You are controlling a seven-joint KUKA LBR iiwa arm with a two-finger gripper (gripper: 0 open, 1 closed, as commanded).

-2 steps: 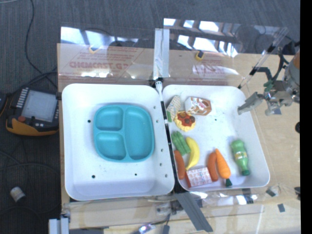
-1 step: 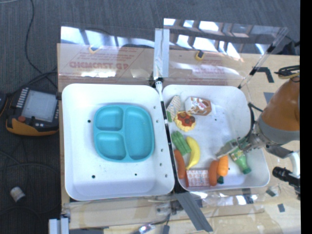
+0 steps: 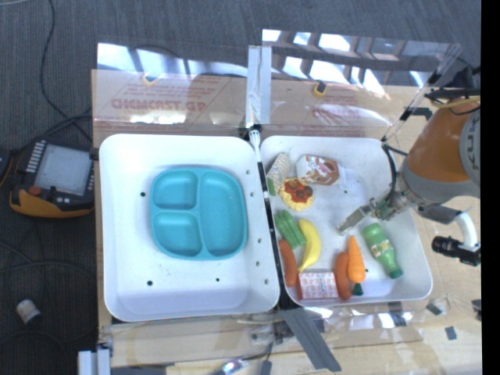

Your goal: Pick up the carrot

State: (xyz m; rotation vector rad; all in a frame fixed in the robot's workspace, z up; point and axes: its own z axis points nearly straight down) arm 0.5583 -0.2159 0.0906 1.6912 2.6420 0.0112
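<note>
The carrot (image 3: 355,259) is orange with a small green end. It lies near the front right of the right bin (image 3: 406,291), pointing away from me. A green bottle (image 3: 383,250) is just to its right and a red-orange sausage-like piece (image 3: 341,273) touches its left side. My gripper (image 3: 355,219) hangs low in the bin a little behind the carrot, slanting down to the left from the orange-banded wrist (image 3: 437,158). Nothing is seen in its grasp.
The right bin also holds a banana (image 3: 310,243), a green vegetable (image 3: 287,226), a red-orange piece (image 3: 287,262), a red-and-white can (image 3: 316,284), a round yellow-red food (image 3: 298,194) and a packet (image 3: 320,170). A blue divided plate (image 3: 197,212) sits in the left bin (image 3: 125,287).
</note>
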